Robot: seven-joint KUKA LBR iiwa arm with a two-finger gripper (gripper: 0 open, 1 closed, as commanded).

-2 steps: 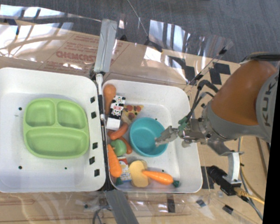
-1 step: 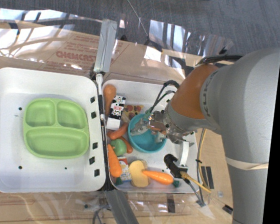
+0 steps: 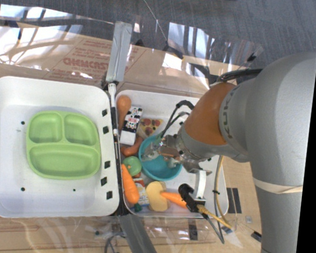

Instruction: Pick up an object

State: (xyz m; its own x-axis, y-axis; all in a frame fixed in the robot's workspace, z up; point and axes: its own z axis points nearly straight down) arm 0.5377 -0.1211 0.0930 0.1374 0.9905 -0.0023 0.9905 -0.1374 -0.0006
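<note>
status, pick not yet done: my claw (image 3: 164,148) is down in the right bin (image 3: 224,201) over the rim of the teal bowl (image 3: 161,169), grip state not discernible, nothing seen lifted; carrot (image 3: 129,185) below-left of it untouched.

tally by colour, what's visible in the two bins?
Green: 2, divided plate in the left bin, small round piece
Orange: 3, carrot, smaller carrot, piece at top
Blue: 1, bowl
Yellow: 1, lump
Black-and-white: 1, carton
Total: 8; the arm hides more.
</note>
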